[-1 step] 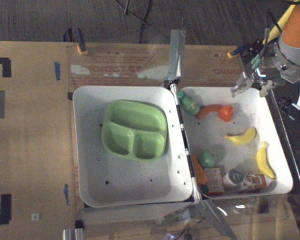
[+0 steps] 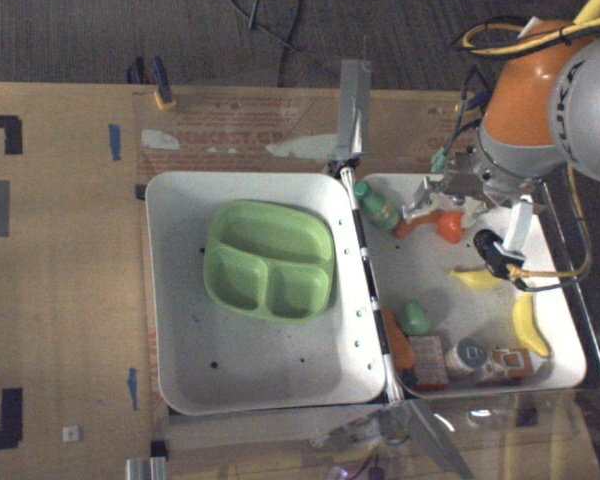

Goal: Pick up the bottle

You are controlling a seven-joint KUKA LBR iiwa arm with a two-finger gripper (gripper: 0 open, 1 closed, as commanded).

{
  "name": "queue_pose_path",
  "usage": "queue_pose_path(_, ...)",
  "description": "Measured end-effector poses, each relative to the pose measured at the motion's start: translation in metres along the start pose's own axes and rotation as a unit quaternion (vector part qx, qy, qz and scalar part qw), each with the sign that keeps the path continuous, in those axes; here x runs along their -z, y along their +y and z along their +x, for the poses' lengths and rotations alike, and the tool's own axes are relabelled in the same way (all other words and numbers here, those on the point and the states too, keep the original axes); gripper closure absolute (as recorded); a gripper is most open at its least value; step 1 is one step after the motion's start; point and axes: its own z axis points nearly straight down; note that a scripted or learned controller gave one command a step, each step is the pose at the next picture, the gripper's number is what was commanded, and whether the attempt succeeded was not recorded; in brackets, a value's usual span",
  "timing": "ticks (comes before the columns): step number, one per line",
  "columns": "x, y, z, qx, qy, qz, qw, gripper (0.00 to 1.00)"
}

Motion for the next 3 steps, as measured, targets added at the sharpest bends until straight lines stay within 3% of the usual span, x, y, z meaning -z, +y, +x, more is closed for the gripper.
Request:
queue_pose_path(1,-0.083,-0.084,-0.014,-0.077,0.001,-0.005,0.997,0.0)
queue_pose_path(2,-0.083,-0.135,-0.012,-0.136,0.001,-0.006,0.9907,0.0)
queue_pose_path(3,0.001,-0.127,-0.021,-0.171,0.0,0.0,0.9852,0.0)
